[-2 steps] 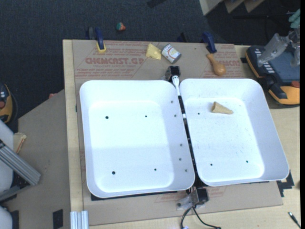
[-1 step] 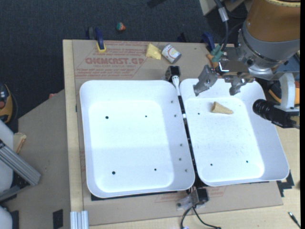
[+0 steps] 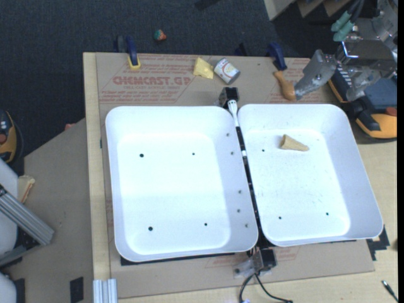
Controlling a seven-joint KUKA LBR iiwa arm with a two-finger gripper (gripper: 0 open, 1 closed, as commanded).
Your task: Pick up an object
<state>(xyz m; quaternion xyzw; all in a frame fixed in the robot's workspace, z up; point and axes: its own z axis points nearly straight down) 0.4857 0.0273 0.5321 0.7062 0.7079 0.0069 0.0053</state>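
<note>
Nearest the viewer, a cable connector (image 3: 262, 261) sits at the bench's (image 3: 95, 169) front edge, at the seam between the two bins. Left bin (image 3: 120, 169): a shallow white tray with four small dark dots on its floor. Right bin (image 3: 341, 182): likewise white, and it holds the task's thing, a tan wedge-shaped piece (image 3: 294, 144), lying on the floor toward the bin's far side, left of centre. The wedge's long axis runs roughly left to right across the view with a slight slant; its narrow tip points up and to the left, and its broader end faces right. A black strip (image 3: 243, 163) runs along the join between the bins.

Beyond the bins, a brown board (image 3: 183, 84) carries red printed lettering that reads "CHEMCAST GP", repeated faintly in smaller lines. On it lie a yellow wedge (image 3: 203, 69), a small white box (image 3: 226, 71) beside it, and an orange object (image 3: 285, 84) near the far right corner. Two blue-handled clamps (image 3: 131, 50) hold the board's far edge.

At the far right, the gripper (image 3: 314, 76) hangs above the board just beyond the right bin's far rim, well apart from the tan wedge; whether the jaws are open or closed cannot be told. On the dark carpet (image 3: 76, 17) farther back lies a small coloured object (image 3: 160, 35).
</note>
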